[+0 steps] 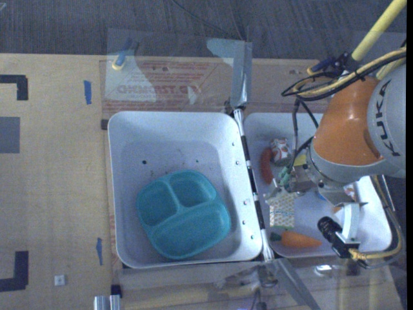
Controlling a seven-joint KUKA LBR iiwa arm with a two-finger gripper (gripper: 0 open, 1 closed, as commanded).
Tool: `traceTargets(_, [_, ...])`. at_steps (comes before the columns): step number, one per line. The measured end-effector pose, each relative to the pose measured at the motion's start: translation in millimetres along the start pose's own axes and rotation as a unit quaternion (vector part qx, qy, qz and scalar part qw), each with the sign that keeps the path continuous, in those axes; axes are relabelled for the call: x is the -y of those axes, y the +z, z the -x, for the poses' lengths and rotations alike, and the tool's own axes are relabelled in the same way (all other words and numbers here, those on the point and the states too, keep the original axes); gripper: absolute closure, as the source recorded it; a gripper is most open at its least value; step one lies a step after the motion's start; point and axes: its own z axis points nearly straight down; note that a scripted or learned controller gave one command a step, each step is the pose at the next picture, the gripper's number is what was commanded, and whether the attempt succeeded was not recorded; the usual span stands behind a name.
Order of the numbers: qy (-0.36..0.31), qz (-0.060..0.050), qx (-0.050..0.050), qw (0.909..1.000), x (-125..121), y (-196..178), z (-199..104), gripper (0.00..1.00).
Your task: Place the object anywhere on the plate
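Note:
A teal divided plate (184, 214) lies in the left bin (129, 141), toward its front. In the right bin (258, 128) there are a red sausage-shaped item (266, 165), a small red and white packet (279, 149), a speckled pale pad (282, 210) and an orange carrot (299, 239). My gripper (286, 183) hangs low over the right bin's left half, between the red item and the speckled pad. The wrist above hides what lies directly under it.
A divider wall (248, 173) with a row of bolts separates the two bins. The grey and orange arm (352, 134) covers the right bin's far side. Cables (322, 76) trail behind it. A black part (332, 231) juts out near the bin's front right.

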Motion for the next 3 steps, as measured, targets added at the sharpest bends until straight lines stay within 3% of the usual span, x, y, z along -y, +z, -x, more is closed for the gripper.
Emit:
traceTargets(1, [-0.125,0.000,0.000,0.9922,-18.9,0.0,-90.0,1.00])
traceTargets(2, [-0.125,0.000,0.000,0.9922,-18.9,-0.1,-89.7,0.00])
traceTargets(3, [-0.124,0.002,0.001,0.9923,-20.4,-10.0,-89.0,1.00])
